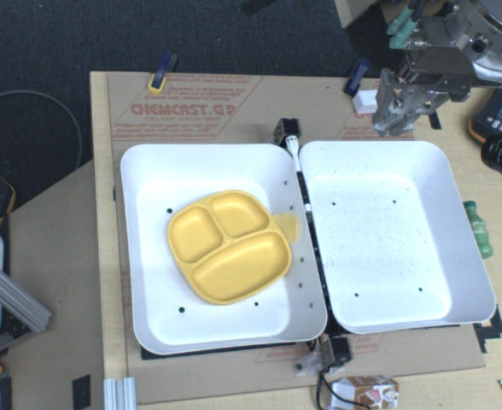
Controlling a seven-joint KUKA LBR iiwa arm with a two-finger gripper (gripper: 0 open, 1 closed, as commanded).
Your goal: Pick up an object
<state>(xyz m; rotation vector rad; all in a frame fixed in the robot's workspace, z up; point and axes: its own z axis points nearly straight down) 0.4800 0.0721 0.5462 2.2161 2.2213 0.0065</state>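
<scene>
From the overhead camera I see the yellow divided plate lying flat in the left bin, roughly at its middle, its three compartments facing up; a small yellow piece sits just beside the plate's upper right edge, toward the seam between the bins; the right bin lies on the far side of that seam from the plate; the claw hangs well apart from the plate, above the right bin's far rim, over the bench; I see nothing between its fingers, and whether they stand apart or together I cannot tell.
</scene>
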